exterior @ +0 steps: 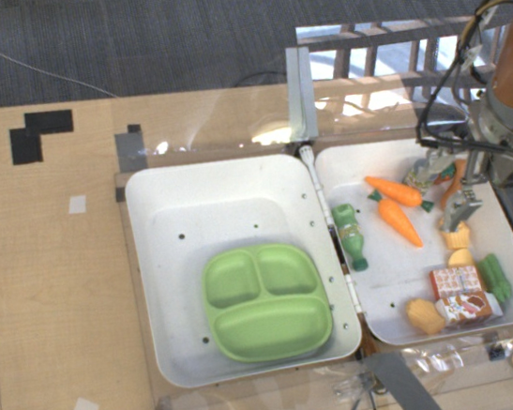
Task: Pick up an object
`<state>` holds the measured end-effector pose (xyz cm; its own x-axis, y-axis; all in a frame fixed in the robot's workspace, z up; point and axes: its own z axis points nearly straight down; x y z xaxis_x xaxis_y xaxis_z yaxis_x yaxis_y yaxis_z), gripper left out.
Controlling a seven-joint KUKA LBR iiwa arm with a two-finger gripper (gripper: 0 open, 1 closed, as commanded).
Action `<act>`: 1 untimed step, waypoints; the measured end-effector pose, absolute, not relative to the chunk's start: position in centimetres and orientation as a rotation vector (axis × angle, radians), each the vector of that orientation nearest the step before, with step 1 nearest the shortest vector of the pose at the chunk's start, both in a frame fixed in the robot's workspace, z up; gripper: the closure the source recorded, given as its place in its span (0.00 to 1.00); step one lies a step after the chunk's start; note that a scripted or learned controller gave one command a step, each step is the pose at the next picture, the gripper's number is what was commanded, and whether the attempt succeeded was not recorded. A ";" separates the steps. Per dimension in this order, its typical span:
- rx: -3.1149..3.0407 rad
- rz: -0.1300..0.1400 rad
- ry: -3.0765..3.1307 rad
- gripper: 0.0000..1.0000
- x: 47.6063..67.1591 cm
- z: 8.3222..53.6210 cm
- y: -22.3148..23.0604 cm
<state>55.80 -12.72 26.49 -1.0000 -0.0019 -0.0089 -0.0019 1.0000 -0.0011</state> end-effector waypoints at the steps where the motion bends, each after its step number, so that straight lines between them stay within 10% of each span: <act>1: 0.105 0.003 3.143 0.00 57.0 11.4 -8.0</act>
